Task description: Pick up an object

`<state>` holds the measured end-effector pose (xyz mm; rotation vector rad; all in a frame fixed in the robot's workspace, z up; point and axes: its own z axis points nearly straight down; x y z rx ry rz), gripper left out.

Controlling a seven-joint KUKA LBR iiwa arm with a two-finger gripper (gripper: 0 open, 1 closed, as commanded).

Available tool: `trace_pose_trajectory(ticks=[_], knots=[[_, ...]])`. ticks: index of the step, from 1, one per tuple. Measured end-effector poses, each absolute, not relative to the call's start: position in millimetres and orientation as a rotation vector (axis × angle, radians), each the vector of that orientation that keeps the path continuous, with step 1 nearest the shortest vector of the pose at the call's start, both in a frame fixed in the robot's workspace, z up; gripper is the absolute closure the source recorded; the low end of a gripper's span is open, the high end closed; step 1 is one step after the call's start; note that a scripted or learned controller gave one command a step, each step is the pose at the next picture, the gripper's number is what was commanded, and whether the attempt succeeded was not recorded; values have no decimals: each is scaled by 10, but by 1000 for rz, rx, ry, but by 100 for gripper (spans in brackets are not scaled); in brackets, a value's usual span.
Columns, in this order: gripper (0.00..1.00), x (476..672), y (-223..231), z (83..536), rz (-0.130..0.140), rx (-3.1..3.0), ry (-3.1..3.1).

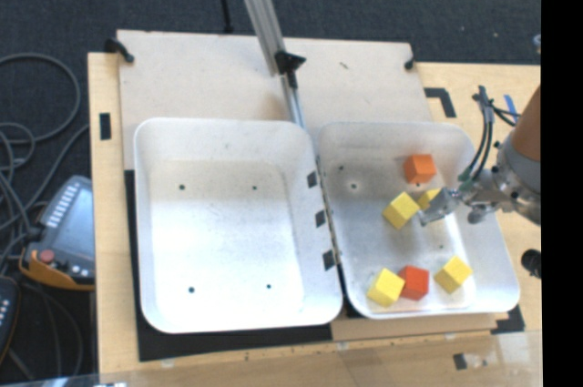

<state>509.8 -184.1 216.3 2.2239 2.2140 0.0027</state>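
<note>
Counting the contents: two white bins sit side by side on the bench. The left bin (pixel 228 221) shows bare floor with a few dark specks. The right bin (pixel 364 157) holds blocks: two orange and four yellow.

Orange blocks:
- One orange block (pixel 420 168) lies in the far right part of the right bin.
- A second orange block (pixel 414 282) lies near the front edge, touching a yellow block on its left.

Yellow blocks:
- One yellow block (pixel 401 210) lies mid-bin, just left of the gripper.
- A small yellow piece (pixel 431 197) shows just beside the gripper tip, partly hidden; whether it touches the fingers cannot be told.
- One yellow block (pixel 386 287) lies at the near edge.
- One yellow block (pixel 453 274) lies near the right front corner, apart from the orange one.

No readable writing or brand marks show on the blocks or bins. A handheld pendant (pixel 64 230) with a grey keypad lies off the bench at far left; its labels are too small to read.

Arm pose: the arm enters from the right, with the gripper (pixel 440 205) low over the right bin, pointing left. Whether its fingers are apart or together cannot be told.

A metal pole (pixel 260 3) slants up from between the bins.
</note>
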Motion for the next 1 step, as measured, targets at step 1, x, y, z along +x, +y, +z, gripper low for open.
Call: trace_pose_trajectory(ticks=[1], knots=[[0,5214,-1506,2064,0,2217,2227]])
